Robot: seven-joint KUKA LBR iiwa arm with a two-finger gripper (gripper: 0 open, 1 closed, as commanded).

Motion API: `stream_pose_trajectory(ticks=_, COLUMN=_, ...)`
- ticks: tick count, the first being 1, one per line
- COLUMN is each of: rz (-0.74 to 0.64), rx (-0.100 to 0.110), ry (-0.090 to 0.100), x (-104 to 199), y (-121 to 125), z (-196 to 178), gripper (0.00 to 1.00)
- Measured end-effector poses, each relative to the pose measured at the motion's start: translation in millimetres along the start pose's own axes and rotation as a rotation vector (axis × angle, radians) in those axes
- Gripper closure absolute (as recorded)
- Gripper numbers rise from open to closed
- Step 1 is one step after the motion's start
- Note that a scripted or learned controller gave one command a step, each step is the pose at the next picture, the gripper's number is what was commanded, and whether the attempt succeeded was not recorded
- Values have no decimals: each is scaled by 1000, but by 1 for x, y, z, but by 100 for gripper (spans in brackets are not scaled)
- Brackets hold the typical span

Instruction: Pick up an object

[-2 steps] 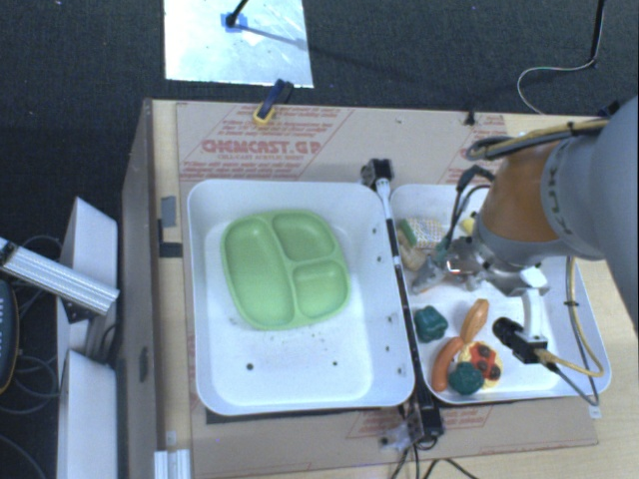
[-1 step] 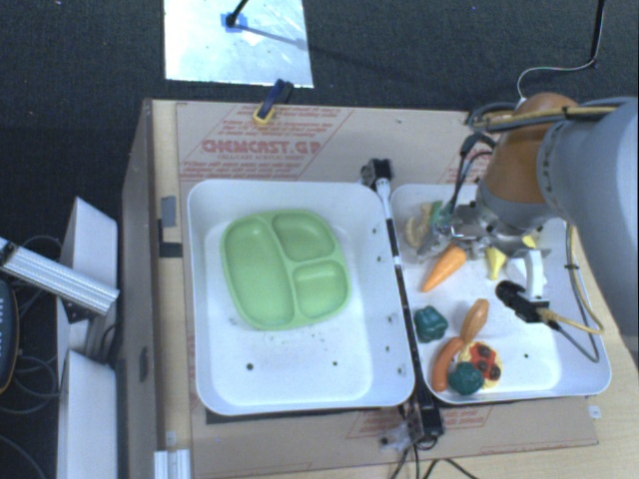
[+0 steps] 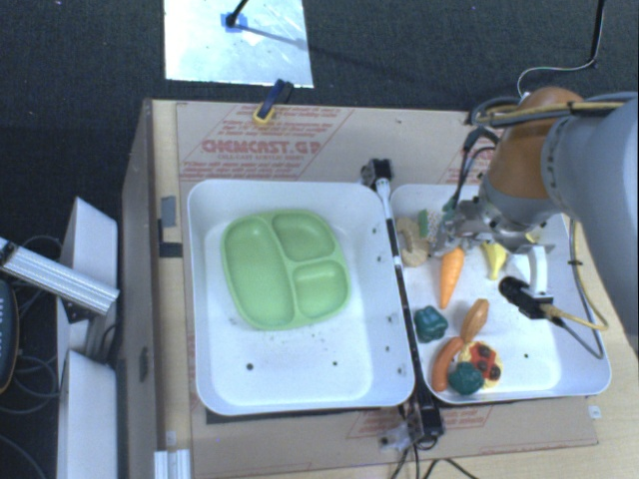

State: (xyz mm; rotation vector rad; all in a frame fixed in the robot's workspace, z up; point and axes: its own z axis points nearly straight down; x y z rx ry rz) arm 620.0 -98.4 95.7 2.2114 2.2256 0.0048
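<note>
camera view: arm bent down into right bin (image 3: 579,367), end effector (image 3: 454,230) above carrot (image 3: 451,272), open/closed unclear.

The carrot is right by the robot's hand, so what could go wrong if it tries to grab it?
The hand is low among crowded toys. The carrot lies close to a yellow piece and a beige toy, so the hand might bump those or catch the wrong one. The carrot could also slip, being narrow and tapered.

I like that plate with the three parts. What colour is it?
Light green. The divided plate lies in the left white bin, plain in the camera view.
</note>
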Motion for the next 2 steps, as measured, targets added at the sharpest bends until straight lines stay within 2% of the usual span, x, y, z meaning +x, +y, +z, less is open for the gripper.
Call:
stream_pose_trajectory(ticks=1, rz=1, rx=0, ry=2, x=83, y=34, z=-90, gripper=100)
stream_pose_trajectory(ticks=2, rz=1, rx=1, ry=1, x=97, y=40, z=-148, gripper=100)
